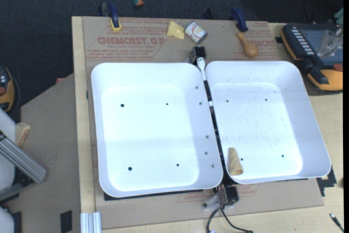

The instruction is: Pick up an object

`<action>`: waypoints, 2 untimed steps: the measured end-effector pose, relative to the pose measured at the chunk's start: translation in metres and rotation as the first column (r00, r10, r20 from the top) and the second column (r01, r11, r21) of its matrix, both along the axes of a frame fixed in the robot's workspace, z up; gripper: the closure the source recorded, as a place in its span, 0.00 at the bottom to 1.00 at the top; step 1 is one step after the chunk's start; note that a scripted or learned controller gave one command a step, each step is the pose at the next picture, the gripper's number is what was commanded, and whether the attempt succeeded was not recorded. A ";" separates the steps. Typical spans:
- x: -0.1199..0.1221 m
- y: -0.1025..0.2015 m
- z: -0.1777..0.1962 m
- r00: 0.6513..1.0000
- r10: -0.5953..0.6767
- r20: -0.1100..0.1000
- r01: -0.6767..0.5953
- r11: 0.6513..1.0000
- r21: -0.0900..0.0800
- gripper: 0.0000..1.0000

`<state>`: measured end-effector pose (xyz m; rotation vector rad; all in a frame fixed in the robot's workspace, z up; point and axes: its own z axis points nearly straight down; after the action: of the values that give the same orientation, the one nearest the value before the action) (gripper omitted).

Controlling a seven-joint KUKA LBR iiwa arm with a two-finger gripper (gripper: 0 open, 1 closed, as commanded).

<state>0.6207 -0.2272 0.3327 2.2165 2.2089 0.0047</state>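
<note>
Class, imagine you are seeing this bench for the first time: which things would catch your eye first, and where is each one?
Two shallow white bins dominate: the left bin and the right bin, side by side on the brown board. A small tan wedge-shaped block lies in the right bin's near left corner. Behind the bins, on the board, sit a yellow wedge-shaped piece, a small white box and a wooden-handled tool.

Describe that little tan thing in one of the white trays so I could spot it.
Find the right-hand white bin. In its near left corner, beside the seam between the bins, lies a small tan wedge. It is the one object on that white floor.
</note>
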 end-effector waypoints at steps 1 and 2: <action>-0.017 0.132 0.003 1.000 0.017 -0.011 -0.016 1.000 0.011 1.00; -0.016 0.298 0.029 1.000 0.022 -0.006 -0.022 1.000 0.012 1.00</action>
<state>0.6046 0.0704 0.3614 2.2016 2.2418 0.0121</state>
